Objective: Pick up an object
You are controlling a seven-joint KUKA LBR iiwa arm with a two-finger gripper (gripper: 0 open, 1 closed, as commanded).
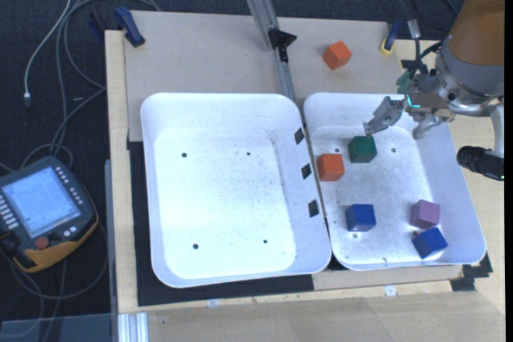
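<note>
My claw: my gripper [405,118] hangs over the upper part of the right bin [454,196], fingers spread wide with nothing between them; one finger reaches out to the view's left, the other sits nearer my wrist.
Nearest target: the green cube [362,149] lies on the bin floor just below and a little to the view's left of my left-hand fingertip, near it but, as far as I can tell, not touching.
The relation that counts: the cube is outside the gap between my fingers, not under its middle, so I judge I must shift toward the view's lower left before going down.
Cube's lie: it is squat, with no long axis to speak of; its faces look slightly turned against the bin wall.
Close neighbour: an orange cube [330,166] sits just beside the green one, toward the divider; a finger could knock it.
Farther out: two blue cubes [361,217] and a purple cube [425,212] lie well apart, lower in the bin.
</note>
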